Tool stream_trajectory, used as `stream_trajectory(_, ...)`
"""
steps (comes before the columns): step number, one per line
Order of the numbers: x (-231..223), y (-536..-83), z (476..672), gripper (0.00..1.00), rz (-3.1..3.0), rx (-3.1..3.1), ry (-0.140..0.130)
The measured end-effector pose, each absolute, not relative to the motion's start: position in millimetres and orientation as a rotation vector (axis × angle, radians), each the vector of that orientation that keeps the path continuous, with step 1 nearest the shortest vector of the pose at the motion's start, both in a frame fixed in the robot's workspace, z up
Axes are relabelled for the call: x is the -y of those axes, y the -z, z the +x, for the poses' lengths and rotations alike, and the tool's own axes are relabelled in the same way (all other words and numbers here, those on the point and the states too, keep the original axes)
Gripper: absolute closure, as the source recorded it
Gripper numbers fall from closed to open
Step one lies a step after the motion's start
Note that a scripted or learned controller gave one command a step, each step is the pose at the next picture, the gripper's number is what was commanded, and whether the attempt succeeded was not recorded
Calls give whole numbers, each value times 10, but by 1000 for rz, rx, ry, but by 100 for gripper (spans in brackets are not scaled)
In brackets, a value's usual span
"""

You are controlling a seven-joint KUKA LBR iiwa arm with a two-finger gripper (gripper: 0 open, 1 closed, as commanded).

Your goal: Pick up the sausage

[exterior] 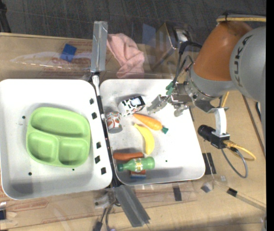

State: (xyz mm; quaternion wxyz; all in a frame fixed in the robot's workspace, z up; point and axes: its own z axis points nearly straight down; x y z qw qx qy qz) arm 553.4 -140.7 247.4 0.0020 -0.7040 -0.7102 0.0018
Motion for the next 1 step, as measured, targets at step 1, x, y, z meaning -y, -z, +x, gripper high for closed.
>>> stream_trajectory(1,773,-3312,5077,0,-2655,1680,-3)
